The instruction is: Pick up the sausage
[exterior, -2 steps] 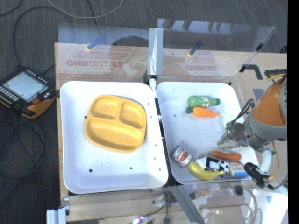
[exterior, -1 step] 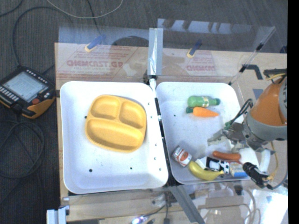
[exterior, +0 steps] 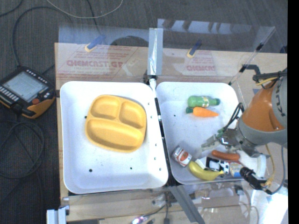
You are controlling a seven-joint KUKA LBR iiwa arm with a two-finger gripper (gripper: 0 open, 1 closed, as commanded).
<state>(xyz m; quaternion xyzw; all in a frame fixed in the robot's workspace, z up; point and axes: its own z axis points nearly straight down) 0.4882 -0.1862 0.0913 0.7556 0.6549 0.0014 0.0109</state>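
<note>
Sausage (exterior: 226,155) is lying in the near right corner of the right bin (exterior: 180,115), stretched roughly left to right, reddish-orange, with its far side tucked just under the arm's wrist. The gripper (exterior: 223,141) is hanging directly above and slightly beyond it, but the grey wrist housing and cabling are crowding the fingers, so whether they are spread or closed cannot be made out, and nothing is visibly sitting between them. The arm (exterior: 264,113) is reaching in from the right, its orange band showing over the bin's right wall. Just near of the sausage, a black-and-white item (exterior: 216,164) is resting against a banana (exterior: 203,171), which is curving along the near wall. To the left of the banana, a small red-and-white can (exterior: 182,156) is lying tilted on its side. Toward the far side of the same bin, well apart from the sausage, a green bottle (exterior: 202,101) is lying flat, with a carrot (exterior: 205,112) lying just beside it on its near side, the two appearing to touch. In the left bin (exterior: 74,171), a yellow divided plate (exterior: 116,122) with three compartments is sitting near the middle, slightly rotated. Outside the bins, on the dark carpet at the far left, a teach pendant (exterior: 25,91) is lying with its cable trailing away.
</note>
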